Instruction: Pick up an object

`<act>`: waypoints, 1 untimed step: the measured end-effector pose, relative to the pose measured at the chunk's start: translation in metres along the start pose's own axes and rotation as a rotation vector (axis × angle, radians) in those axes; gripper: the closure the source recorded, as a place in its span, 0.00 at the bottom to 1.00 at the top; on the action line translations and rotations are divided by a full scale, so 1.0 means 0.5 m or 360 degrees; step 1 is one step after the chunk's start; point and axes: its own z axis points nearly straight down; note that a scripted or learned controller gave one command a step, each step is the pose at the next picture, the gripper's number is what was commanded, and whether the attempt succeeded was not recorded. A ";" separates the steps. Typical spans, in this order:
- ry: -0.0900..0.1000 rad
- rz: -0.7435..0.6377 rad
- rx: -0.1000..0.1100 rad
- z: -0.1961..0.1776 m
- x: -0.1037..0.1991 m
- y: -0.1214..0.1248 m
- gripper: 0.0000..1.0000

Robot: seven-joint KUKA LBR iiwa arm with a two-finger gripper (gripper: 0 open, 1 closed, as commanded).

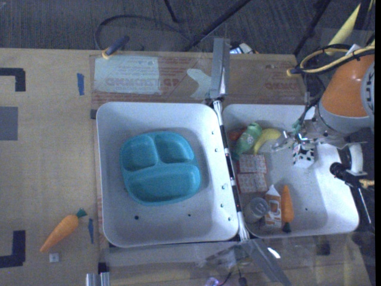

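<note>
Camera view, left to right: loose carrot (59, 232) on bench at lower left; blue divided plate (159, 167) in left bin (107, 124); right bin (333, 216) holds clutter. Gripper (302, 140) hangs at upper right; finger state cannot be made out. Black-and-white spotted block (304, 155) lies just below it, nearest candidate; yellow fruit (268, 137) just left.

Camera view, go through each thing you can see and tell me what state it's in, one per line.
blue divided plate: flat in the left bin, nothing on it.
toy carrot: lying on the bench, outside the bins.
small carrot: lying in the right bin.
tin can: beside the small carton.
yellow fruit: resting against the green item.
gripper: low over the right bin, above a black-and-white item.
</note>
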 end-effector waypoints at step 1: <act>-0.0007 0.0005 -0.0010 -0.023 -0.006 0.003 1.00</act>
